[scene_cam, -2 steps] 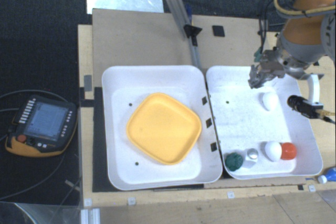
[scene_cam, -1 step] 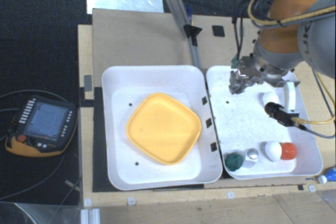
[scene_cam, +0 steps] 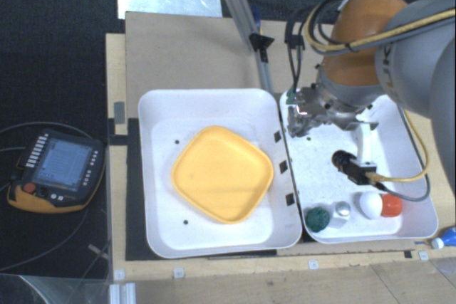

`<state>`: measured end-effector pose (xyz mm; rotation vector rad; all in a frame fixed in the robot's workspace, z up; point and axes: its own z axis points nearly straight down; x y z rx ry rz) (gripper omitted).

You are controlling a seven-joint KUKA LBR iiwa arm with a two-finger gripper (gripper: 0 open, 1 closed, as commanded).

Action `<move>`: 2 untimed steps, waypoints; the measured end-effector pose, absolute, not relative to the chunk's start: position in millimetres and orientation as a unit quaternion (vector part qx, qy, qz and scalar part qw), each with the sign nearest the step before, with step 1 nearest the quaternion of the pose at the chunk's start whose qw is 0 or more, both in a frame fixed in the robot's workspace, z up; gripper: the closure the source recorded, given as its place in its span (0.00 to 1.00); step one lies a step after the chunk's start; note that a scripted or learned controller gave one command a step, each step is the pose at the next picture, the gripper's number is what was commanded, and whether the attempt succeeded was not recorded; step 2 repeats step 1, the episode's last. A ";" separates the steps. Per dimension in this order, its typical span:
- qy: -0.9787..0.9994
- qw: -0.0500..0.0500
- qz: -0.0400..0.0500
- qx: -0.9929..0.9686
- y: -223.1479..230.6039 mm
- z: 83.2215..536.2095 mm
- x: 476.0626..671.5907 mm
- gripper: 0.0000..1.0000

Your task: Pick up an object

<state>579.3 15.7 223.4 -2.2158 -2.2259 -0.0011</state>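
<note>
Grey arm positioned over right bin [scene_cam: 420,224], gripper [scene_cam: 298,121] at its far-left corner.
Finger state cannot be told. Yellow plate [scene_cam: 222,173] is lodged in left bin [scene_cam: 153,153].

Yellow plate [scene_cam: 223,173] flat, left bin [scene_cam: 153,153]

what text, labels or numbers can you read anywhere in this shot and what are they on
None can be read.
Teach pendant on the floor left of the bench: its screen and buttons are too blurred to read.
Yellow plate in the left bin: no markings show.
Small objects in the right bin, and the gripper above it: no legible print.
</note>
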 end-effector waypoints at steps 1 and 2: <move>-0.709 0.000 -0.001 -0.705 65.1 237.1 565.3 1.00; -0.709 0.000 -0.001 -0.705 65.1 237.1 565.3 1.00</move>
